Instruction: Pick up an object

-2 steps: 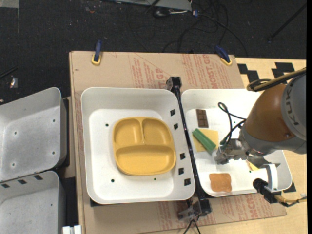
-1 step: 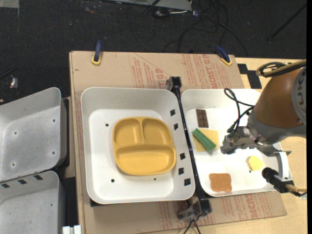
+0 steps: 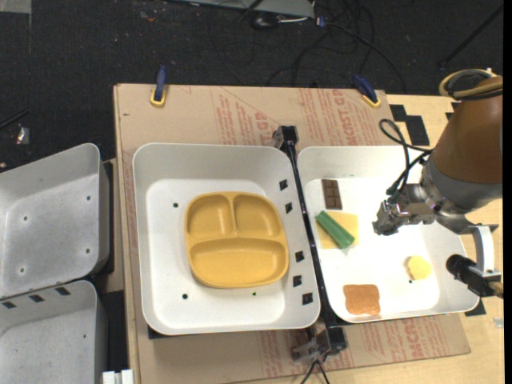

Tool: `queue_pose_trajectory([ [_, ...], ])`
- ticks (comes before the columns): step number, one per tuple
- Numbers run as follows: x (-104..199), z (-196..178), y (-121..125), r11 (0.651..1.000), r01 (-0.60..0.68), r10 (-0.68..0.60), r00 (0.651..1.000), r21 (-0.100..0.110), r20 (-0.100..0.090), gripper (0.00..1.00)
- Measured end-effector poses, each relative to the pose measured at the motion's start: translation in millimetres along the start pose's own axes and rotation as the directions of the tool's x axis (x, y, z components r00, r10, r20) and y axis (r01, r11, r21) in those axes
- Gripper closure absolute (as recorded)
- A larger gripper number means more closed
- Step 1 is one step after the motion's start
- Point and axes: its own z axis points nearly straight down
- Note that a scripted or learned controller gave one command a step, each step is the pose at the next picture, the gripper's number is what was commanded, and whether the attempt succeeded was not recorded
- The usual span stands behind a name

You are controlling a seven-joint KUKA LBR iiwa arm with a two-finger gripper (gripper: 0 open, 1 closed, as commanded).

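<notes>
The right bin (image 3: 360,160) holds a brown chocolate bar (image 3: 331,193), a green block (image 3: 335,229) lying on a pale yellow slice (image 3: 346,222), a small yellow piece (image 3: 418,268) and an orange-brown toast-like square (image 3: 362,298). My gripper (image 3: 387,220) hangs over the middle of this bin, to the right of the green block and above-left of the small yellow piece. Nothing shows between its fingers. It is small and dark, so its state is unclear.
The left bin (image 3: 152,214) carries a yellow divided plate (image 3: 237,239). A black divider strip (image 3: 300,214) runs between the bins. Grey metal trays (image 3: 48,214) lie at the far left. The arm's grey and orange body (image 3: 472,158) fills the right side.
</notes>
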Motion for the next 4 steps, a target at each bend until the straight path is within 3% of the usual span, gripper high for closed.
queue_pose_trajectory([
  [1,0,-2,1,1.0,-0.002,0.002,1.0,0.006,-0.001,1.0],
  [4,166,4,6,1.0,0.004,-0.004,1.0,0.008,-0.003,1.0],
])
